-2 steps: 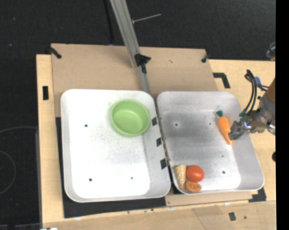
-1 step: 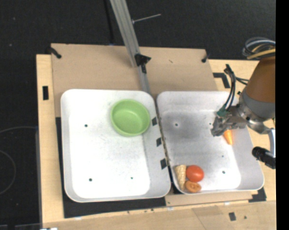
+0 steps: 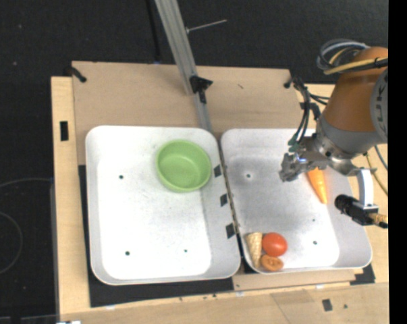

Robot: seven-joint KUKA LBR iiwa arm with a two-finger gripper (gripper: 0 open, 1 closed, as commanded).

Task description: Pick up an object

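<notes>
**Risk: a miss beside the carrot**

The tool (image 3: 292, 167) hovers in the right shallow white bin (image 3: 270, 208), just beside the orange tapered carrot (image 3: 317, 184). Its state I cannot tell. Descending off-centre could nudge the carrot away.

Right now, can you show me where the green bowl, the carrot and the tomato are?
green bowl (image 3: 183, 166): camera view, inside bottom of the bowl.
carrot (image 3: 317, 184): camera view, middle of its orange body.
tomato (image 3: 275, 244): camera view, top of its red skin.
</notes>
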